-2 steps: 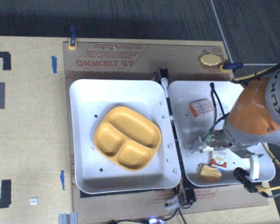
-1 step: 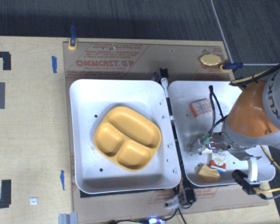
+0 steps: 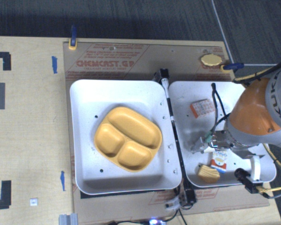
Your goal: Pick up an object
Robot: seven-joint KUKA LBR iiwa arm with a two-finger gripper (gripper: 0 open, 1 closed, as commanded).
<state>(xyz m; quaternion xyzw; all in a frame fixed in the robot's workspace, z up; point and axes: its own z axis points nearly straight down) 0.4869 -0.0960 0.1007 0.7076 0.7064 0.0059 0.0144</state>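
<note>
Object candidates, left to right. Yellow three-compartment tray (image 3: 128,138): upside down, centre of the left bin (image 3: 84,125). Orange-and-white packet (image 3: 202,108): right bin (image 3: 187,97), toward its far edge. Tan block (image 3: 208,173): near edge of the right bin. Small red-and-white carton (image 3: 219,162): just beside the block. Gripper (image 3: 207,144): low over the right bin's middle; finger spread cannot be told.

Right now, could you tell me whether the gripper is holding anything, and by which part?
It cannot be told: the gripper hangs low in the right bin, near the small tan block, and nothing shows between it.
</note>
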